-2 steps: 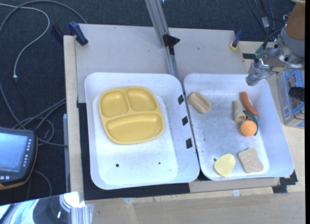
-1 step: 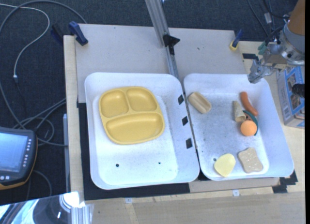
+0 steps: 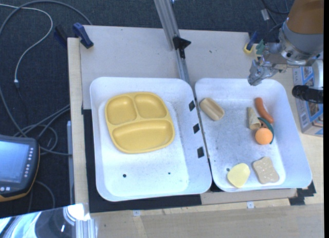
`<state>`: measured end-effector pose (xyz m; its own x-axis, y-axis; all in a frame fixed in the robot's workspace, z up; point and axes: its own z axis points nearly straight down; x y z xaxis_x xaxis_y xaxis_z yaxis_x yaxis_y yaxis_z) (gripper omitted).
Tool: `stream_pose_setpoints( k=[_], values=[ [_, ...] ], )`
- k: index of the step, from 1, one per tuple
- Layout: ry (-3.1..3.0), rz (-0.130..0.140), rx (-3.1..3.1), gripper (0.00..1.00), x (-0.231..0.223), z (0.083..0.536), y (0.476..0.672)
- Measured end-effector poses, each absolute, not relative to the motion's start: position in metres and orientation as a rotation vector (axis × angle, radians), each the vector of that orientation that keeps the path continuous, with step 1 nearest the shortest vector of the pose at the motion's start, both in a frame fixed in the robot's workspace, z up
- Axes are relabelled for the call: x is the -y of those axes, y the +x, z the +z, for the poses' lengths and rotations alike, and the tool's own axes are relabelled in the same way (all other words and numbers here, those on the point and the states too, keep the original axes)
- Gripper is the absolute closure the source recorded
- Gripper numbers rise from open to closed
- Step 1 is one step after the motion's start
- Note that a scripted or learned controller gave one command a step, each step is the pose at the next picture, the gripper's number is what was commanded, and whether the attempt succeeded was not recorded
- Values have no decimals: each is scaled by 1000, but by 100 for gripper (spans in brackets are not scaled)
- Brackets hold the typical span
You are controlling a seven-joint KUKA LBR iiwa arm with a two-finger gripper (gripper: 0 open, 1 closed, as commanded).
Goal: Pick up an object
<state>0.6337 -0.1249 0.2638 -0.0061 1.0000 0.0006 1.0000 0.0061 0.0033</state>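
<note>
Above the right bin's [image 3: 288, 98] far edge, gripper [image 3: 255, 79] pointing down.

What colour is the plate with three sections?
Yellow. The divided plate shows in the camera view.

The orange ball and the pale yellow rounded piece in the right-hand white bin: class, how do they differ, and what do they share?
The orange ball is a deep orange; the pale yellow rounded piece is light yellow. The ball looks round, the yellow piece flatter and more lopsided. The ball lies by the bin's right side, against an orange carrot-like stick; the yellow piece lies at the near edge beside a tan cracker-like block. Both lie in the right-hand white bin.
</note>
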Motion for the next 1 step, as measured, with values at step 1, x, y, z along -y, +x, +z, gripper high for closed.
stream_pose_setpoints(
  k=[1],
  values=[
    [2212, 6, -2228, 100, 71, 270, 638]
  ],
)
